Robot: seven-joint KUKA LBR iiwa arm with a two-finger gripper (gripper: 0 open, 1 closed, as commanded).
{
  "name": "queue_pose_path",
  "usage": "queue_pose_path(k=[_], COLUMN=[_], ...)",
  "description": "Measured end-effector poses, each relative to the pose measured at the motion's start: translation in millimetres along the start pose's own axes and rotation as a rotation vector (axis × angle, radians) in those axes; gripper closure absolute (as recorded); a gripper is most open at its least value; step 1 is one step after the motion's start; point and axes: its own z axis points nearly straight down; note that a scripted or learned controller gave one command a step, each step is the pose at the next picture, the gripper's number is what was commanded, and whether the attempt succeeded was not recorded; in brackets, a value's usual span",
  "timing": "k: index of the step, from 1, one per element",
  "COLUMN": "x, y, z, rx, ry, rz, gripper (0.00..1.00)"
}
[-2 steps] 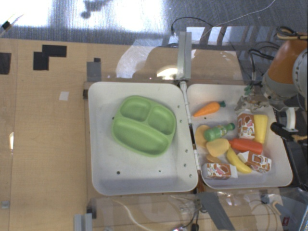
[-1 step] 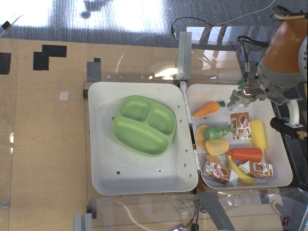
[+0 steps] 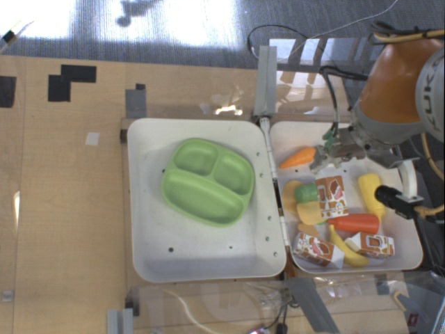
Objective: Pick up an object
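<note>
The right bin (image 3: 414, 255) holds several toy foods: an orange carrot (image 3: 297, 158) at its back left, a brown-and-white carton (image 3: 332, 195), a green piece (image 3: 306, 193), a yellow corn cob (image 3: 370, 191), a red pepper (image 3: 356, 223), a banana (image 3: 345, 248) and two more small cartons (image 3: 313, 248) (image 3: 375, 244). My gripper (image 3: 332, 152) hangs over the back of this bin, just right of the carrot and above the carton. Nothing shows between its tips.
The left bin (image 3: 160, 256) holds a green divided plate (image 3: 207, 180). A metal divider post (image 3: 263, 82) stands between the bins at the back. The arm's orange band (image 3: 393, 82) and cables fill the upper right.
</note>
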Motion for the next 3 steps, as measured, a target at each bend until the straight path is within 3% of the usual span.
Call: queue_pose_path(k=[1,2,3], x=[1,15,52], y=[-21,41,39], z=[-16,-8,18], rx=[-0.001,-0.001,0.001], ry=[0.000,0.000,0.000], rz=[-0.262,-0.291,0.079], gripper=[1.00,1.00,1.00])
